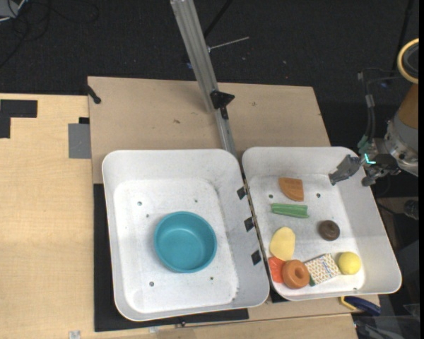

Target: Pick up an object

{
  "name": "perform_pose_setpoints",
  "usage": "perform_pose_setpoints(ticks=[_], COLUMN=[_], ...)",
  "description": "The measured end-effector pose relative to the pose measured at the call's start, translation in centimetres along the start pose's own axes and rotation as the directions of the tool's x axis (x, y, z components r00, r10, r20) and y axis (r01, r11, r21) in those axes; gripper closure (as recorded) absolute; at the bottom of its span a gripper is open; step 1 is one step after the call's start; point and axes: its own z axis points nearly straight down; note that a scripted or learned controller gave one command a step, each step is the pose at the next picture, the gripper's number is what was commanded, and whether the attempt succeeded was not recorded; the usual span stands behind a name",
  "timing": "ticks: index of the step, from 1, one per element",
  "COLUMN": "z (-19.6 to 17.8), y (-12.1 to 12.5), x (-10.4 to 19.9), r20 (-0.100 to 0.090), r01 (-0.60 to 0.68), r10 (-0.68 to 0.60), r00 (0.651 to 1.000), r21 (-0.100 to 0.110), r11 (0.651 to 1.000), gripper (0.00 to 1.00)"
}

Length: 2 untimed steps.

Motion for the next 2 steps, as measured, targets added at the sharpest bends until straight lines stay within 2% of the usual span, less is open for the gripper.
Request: perform_pose_setpoints(ticks=[1,2], z=[0.0,4.3], y=[0.0,0.3], x=[0.0,0.1], r20=[0.000,-0.001], r01=[0.000,0.000], r10=[0.000,0.000], r00=[1.000,1.000], r21=[0.000,0.004], r11=[1.000,1.000], gripper=[0.00,0.00])
